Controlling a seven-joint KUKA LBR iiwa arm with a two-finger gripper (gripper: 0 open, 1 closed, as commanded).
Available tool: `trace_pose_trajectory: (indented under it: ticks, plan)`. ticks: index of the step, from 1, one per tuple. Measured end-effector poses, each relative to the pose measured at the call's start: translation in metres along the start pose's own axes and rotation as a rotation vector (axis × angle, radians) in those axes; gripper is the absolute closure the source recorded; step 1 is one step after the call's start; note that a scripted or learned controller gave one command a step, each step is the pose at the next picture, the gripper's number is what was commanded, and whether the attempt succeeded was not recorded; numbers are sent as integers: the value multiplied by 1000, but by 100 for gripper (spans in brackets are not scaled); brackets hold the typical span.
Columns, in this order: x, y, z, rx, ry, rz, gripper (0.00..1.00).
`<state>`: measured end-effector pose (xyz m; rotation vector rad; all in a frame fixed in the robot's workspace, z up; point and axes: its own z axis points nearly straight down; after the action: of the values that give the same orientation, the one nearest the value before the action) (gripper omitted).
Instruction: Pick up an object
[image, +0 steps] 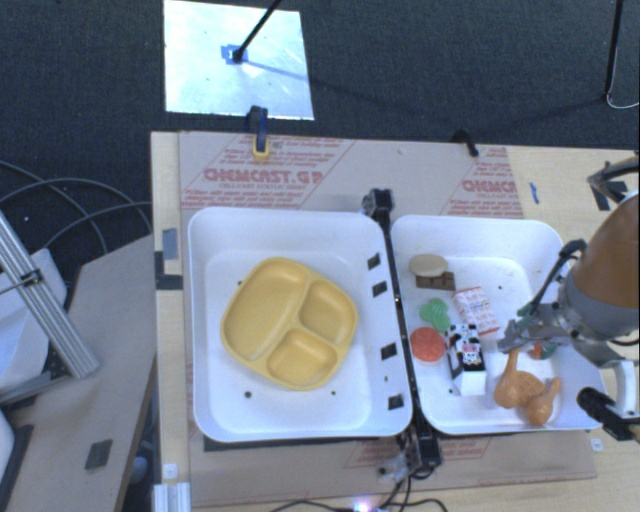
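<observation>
Gripper (527, 335) hangs low over the right shallow white bin (530, 238); I can't tell how it's set. Tan pear-shaped plastic toy (523, 388) lies just below it, apart or touching unclear. Round red disc (428, 344) and black-and-white cow-patterned carton (467, 352) sit to its left. Yellow three-compartment plastic tray (288, 322) is in the left white bin (215, 300).

Both bins are white: the left bin (210, 250) carries a pale yellow divided tray (288, 322), while the right bin (540, 240) holds a tan and brown piece (430, 268), a green item (434, 313), a red-orange disc (428, 344), a white packet with red print (474, 308), a black-and-white patterned figure (465, 347) and an orange-tan gourd-shaped toy (524, 388). The tabletop (340, 175) is light brown board with red lettering. The arm (610, 270) looks grey and brownish-orange.
</observation>
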<state>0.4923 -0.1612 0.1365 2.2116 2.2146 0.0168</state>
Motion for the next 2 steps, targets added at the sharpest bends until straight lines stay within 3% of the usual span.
trace_pose_trajectory:
  ticks: [2]
  plan:
    - [0, 3, -21, -6, 0, -3, 100]
